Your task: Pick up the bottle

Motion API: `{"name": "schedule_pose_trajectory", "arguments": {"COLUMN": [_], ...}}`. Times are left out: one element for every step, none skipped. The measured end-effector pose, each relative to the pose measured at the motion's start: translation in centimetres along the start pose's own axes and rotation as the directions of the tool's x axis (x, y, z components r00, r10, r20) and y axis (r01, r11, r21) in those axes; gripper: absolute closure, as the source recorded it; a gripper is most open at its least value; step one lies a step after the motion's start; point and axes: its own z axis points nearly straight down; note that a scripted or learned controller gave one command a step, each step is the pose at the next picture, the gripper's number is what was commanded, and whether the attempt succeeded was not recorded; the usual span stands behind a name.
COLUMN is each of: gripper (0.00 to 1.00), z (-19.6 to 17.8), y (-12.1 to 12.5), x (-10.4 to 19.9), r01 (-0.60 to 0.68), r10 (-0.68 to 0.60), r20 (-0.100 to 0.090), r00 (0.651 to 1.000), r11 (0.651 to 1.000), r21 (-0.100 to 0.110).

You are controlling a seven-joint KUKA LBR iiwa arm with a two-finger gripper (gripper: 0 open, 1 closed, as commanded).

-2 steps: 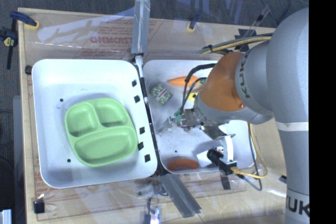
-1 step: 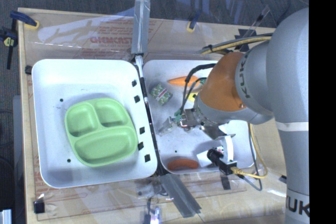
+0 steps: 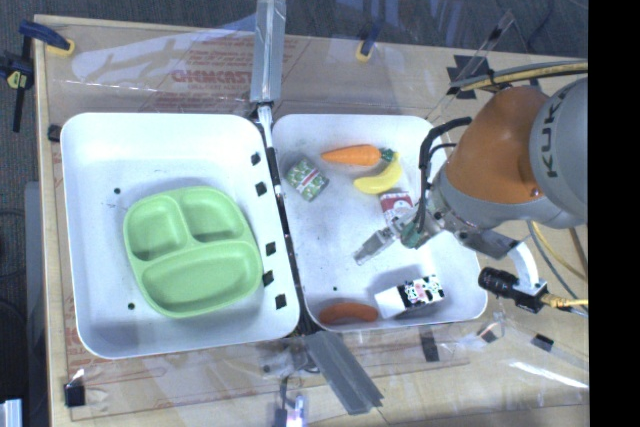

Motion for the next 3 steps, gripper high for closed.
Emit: {"name": "schedule_pose_trajectory", "arguments": {"gripper": [0.0,0.0,0.0], "z": [5.6,5.3,0.5], "y": [1.7,2.7,8.2], "x": [8.2,7.6,0.9], "r01": [-0.393,-0.072,-0.12], "r10": [0.393,0.072,0.12], "r20": [0.009,0.025,-0.002], "r00": [0.919,0.997,0.993], "r11": [0.919,0.997,0.993], "r21": [-0.002,-0.006,0.001]}}
